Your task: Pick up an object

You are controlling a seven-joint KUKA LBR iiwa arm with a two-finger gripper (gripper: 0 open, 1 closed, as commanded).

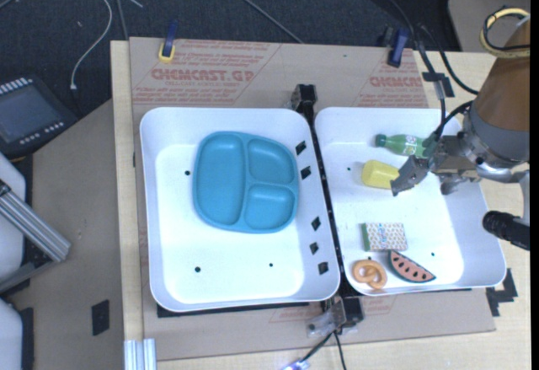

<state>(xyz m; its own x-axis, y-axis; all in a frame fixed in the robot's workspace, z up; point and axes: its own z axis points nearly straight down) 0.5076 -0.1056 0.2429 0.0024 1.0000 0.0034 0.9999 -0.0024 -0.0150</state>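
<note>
Cardboard bench sheet [253, 65] printed "CHEMCAST GP"

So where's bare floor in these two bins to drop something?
Left bin: a strip along the near wall, below the blue divided plate, and narrow margins beside it. Right bin: a patch between the yellow block and the patterned square. Crowded: the near corner with pretzel and watermelon slice, and around the gripper by the green bottle.
</note>
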